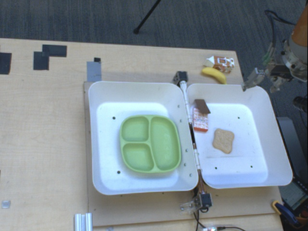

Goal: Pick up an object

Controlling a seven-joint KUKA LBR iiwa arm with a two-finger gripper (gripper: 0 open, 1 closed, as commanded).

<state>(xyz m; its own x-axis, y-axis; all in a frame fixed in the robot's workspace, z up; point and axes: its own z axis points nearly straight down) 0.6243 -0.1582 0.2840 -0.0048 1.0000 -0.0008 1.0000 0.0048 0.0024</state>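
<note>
Grey metal gripper (260, 78): it hangs at the far right corner of the right bin (276, 143), above the rim, with nothing under it; whether it is apart or together cannot be told from here.
Right bin contents: a slice of toast (223, 141) lies flat near the middle of the floor; a small red-and-white packet (200, 120) with a brown end lies against the wall nearest the divider.
Toast, handling: probably light, stiff and a little crumbly if real, rubbery if a toy. It lies flat, so a grip across its narrower width at the edges looks best; pinching hard could break it.
Packet, handling: judged light, thin and slippery. It sits close to the wall, which leaves little room for a finger on that side.
Left bin (96, 143): holds a green divided plate (150, 143), broad and shallow, awkward to grip except at its rim.
Bench beyond the bins: a banana (213, 74) and a small carton (224, 61) lie just outside the right bin's far edge.
</note>
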